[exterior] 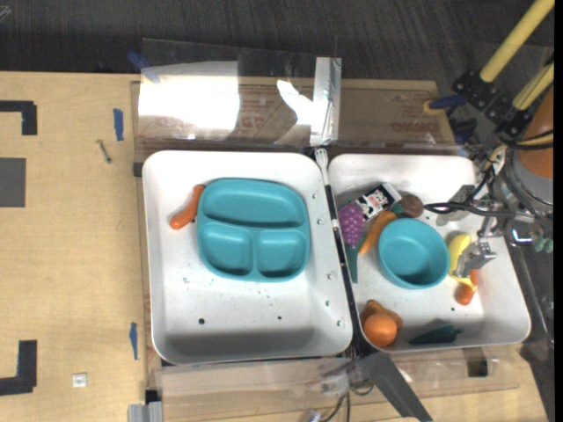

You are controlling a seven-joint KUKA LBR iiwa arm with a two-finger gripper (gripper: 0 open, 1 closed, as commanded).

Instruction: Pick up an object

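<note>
I see no pick done yet: tool (479, 255) sits low at the right white bin (510, 323) edge, finger state unreadable. Yellow plastic piece (459, 251) just left of it, small orange piece (464, 292) just below; nothing lifted.

Teal tray (253, 227), teal bowl (413, 253), white bins (167, 183)

A pale wooden bench (62, 262) marked with black tape (22, 117) stands on dark carpet (264, 7) under bright overhead glare
</note>
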